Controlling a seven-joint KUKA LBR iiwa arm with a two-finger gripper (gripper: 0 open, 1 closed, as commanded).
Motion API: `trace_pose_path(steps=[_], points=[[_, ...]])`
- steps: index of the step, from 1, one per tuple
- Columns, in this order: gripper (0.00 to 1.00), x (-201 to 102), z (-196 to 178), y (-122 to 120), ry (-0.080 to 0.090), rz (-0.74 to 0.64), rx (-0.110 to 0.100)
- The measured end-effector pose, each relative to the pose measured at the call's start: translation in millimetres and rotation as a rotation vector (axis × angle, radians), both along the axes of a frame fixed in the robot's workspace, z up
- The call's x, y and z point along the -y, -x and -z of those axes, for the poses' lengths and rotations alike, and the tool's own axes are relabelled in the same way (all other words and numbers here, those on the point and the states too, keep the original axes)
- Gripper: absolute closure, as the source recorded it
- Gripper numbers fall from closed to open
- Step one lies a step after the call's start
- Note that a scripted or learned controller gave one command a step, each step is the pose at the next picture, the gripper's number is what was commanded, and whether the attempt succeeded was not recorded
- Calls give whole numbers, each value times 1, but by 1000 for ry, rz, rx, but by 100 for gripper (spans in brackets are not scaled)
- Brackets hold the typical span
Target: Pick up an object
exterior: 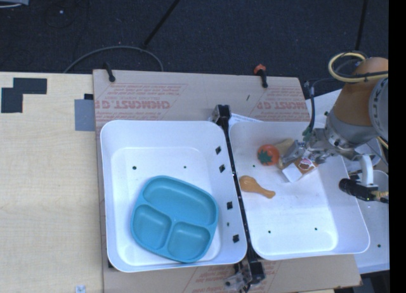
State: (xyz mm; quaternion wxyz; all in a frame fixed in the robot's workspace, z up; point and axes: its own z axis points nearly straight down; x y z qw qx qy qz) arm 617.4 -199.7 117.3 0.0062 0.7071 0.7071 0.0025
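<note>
Tray (174,217) in left bin (120,134); spoon (256,187), perhaps, right.

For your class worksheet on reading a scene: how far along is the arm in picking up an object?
Done: the claw has reached into the right bin, low among the items. In hand: it sits between the red-orange toy and the small white box; no grasp is visible. Left: closing on one item and lifting it. The yellow spoon-like piece and the blue divided plate lie apart.

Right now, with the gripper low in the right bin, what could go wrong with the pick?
The gripper sits among three close things: the orange-red toy, the small white box and the yellow spoon-shaped toy. It may push the box or toy aside instead of gripping. A nudged object could slide against the right bin's wall, making it harder to grasp.
</note>
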Motion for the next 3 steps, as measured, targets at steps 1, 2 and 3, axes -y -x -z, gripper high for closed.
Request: trace_pose_path(steps=[1, 2, 3], points=[[0, 2, 6, -3, 4, 0, 8], [100, 3, -7, -5, 9, -1, 13], [100, 10, -63, -13, -4, -1, -10]])
